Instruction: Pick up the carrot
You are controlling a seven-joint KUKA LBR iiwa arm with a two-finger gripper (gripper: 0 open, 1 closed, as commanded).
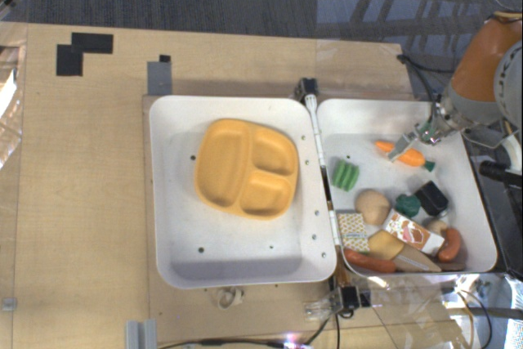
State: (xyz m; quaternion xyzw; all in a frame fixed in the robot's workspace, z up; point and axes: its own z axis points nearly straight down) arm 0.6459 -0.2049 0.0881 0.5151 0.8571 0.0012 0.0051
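Gripper [406,148]: lowered into the right bin [482,200]; fingers are seen straddling the carrot's middle, closed narrowly on it.
Carrot [418,158]: held between the fingers, orange ends showing either side, middle hidden.
Arm [484,65]: cut off at the right edge.
Beyond: green ridged toy [346,174], potato [372,206], sausage [369,262]; yellow divided tray [245,167] in the left bin [176,257].

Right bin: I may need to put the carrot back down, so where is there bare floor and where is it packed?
Bare floor in the right bin lies along its upper part, above the carrot, and between the green piece and the carrot. The lower right corner is crowded: potato, sausage, carton, black block.
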